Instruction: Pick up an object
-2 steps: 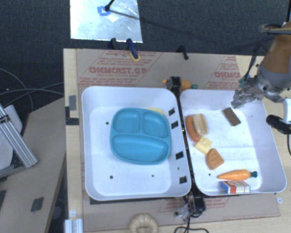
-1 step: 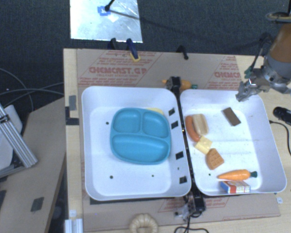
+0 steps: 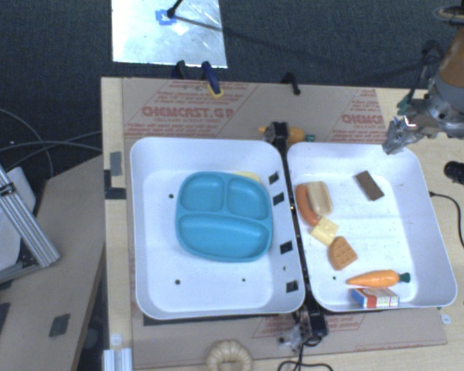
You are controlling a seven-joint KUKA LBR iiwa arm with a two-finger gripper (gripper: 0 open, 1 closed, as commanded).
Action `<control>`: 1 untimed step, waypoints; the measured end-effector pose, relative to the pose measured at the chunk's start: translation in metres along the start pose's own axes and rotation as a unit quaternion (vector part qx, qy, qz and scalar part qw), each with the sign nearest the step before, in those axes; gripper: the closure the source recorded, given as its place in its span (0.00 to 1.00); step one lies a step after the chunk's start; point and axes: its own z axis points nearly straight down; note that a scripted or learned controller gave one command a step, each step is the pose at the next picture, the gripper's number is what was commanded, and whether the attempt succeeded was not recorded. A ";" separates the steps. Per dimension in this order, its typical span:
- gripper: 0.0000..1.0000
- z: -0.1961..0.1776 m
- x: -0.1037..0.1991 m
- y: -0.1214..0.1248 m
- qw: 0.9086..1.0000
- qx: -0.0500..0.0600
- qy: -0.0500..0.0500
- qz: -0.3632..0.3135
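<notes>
My gripper (image 3: pixel 396 136) hangs at the far right corner of the right bin (image 3: pixel 417 230), above its rim, with nothing seen between its fingers. In that bin lie a brown block (image 3: pixel 368 185), a hot dog in a bun (image 3: pixel 314 201), a yellow cheese cube (image 3: pixel 324 230), a tan cracker (image 3: pixel 342 253), an orange carrot (image 3: pixel 379 278) and a small red, white and blue box (image 3: pixel 374 297). The brown block is the nearest thing to the gripper, below and to its left.
The left bin (image 3: pixel 158 284) holds a blue divided plate (image 3: pixel 223 216) with a pale yellow thing (image 3: pixel 250 176) peeking out behind it. Black clips run along the seam between the bins. A braided ring (image 3: pixel 228 357) lies on the bench's front edge.
</notes>
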 end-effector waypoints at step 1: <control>1.00 0.010 0.055 -0.015 1.000 0.003 0.001 -0.002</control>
